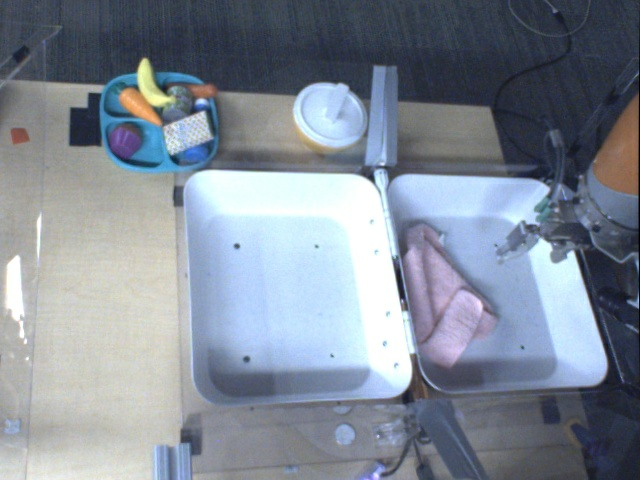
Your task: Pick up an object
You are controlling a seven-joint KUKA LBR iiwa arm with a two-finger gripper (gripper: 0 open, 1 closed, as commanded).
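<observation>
The grey two-finger gripper (536,240) hangs over the right part of the right-hand shallow white bin (570,368), its fingers spread apart and nothing between them. Well to its left, in that same bin, the folded pink cloth towel (442,298) lies along the bin's left wall. The left-hand shallow white bin (200,298) sits just beside it. Beyond the bins stand a white-lidded yellow cup (330,116) and a blue compartment tray of toy food (158,120)
</observation>
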